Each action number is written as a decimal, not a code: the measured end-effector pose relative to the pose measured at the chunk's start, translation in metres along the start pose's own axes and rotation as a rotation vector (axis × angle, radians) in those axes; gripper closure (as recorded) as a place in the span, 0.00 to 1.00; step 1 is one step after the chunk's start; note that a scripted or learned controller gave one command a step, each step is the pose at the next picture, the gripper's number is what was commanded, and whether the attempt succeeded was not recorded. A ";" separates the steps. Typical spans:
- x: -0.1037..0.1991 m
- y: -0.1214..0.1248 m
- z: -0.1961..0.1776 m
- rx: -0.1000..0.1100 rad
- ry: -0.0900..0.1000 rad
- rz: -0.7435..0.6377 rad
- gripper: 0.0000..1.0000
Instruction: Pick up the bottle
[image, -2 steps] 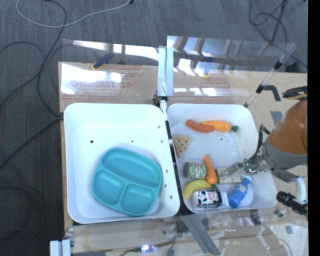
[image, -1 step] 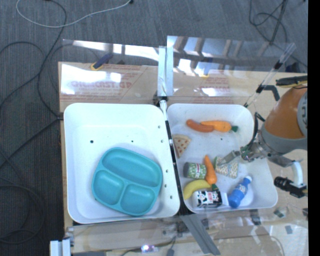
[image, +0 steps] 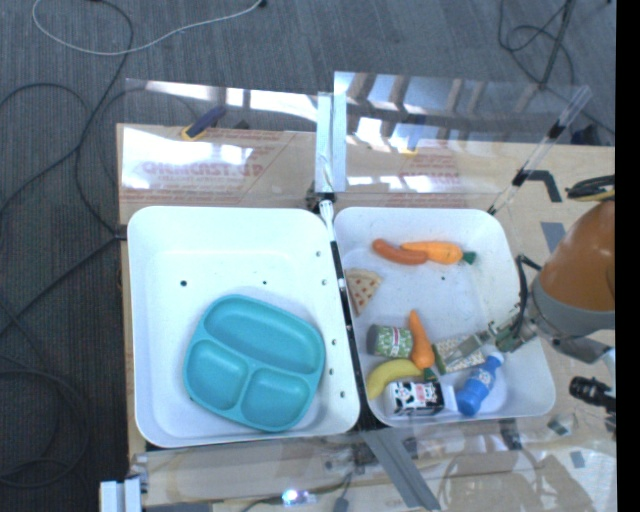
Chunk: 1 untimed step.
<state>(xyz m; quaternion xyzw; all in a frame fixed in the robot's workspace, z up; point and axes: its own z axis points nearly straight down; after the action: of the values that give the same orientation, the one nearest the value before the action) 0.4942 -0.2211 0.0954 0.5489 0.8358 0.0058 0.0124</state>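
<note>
The bottle (image: 480, 386) (white with a blue cap) lies on its side in the near right corner of the right bin (image: 505, 236). Beside it are a small black and white carton (image: 415, 397), a banana (image: 391, 376), a little carrot (image: 421, 342) and a green can (image: 391, 341). The end effector (image: 503, 335) is low just above the bottle; I cannot tell its state. A blue tray (image: 256, 362) sits in the left bin (image: 150, 300).

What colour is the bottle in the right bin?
The bottle is blue with a white cap end, seen in the camera view.
</note>
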 end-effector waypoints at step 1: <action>-0.009 0.018 0.001 0.012 0.009 -0.266 0.00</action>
<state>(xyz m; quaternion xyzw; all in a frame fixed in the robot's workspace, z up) 0.5145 -0.2225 0.0948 0.4335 0.9011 0.0015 0.0060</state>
